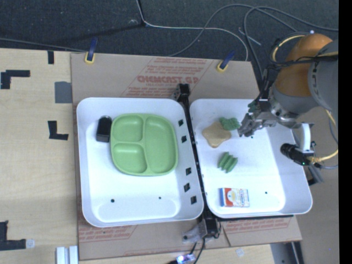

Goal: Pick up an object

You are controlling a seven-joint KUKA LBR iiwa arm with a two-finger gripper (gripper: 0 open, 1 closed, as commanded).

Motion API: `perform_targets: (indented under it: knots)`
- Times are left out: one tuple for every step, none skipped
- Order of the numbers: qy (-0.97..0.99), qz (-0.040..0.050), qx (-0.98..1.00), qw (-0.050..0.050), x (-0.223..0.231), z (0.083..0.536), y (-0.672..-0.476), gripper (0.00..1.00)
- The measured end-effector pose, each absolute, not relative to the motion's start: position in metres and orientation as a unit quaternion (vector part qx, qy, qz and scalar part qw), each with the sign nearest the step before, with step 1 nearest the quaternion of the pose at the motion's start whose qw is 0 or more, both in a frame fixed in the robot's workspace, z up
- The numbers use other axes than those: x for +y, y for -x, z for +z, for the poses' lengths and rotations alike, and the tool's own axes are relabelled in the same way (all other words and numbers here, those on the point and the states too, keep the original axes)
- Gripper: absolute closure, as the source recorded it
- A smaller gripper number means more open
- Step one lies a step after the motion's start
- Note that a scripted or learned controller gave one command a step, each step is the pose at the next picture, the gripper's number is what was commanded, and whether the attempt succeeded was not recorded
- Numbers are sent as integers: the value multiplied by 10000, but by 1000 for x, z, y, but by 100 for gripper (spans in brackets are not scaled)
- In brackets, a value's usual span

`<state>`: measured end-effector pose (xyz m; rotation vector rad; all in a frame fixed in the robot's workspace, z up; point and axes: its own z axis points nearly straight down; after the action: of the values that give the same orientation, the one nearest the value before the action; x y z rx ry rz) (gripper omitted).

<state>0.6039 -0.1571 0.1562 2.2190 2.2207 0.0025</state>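
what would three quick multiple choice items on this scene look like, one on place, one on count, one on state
1. Where is the green divided plate?
A. left bin
B. right bin
C. on the cardboard

2. How many compartments does the plate have?
A. two
B. three
C. five

3. How does the small printed box sit?
A. flat on the right bin floor
B. upright on the plate
C. leaning on the tan piece

Answers: 1 A, it fills the middle of the left bin. 2 B, two small sections and one long one. 3 A, its printed face points up near the bin's front edge.
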Motion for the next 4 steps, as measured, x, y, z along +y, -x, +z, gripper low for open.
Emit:
perform_targets:
  knots:
    - [-7065,16,7077,24,-157,220,-602,100]
    - [-7064,13,7078,19,-156,266,-603,100]
    - [-7053,-4,7089,-6,-102,248,-609,100]
    - [-7053,-4,7089,-7,-58,244,-610,100]
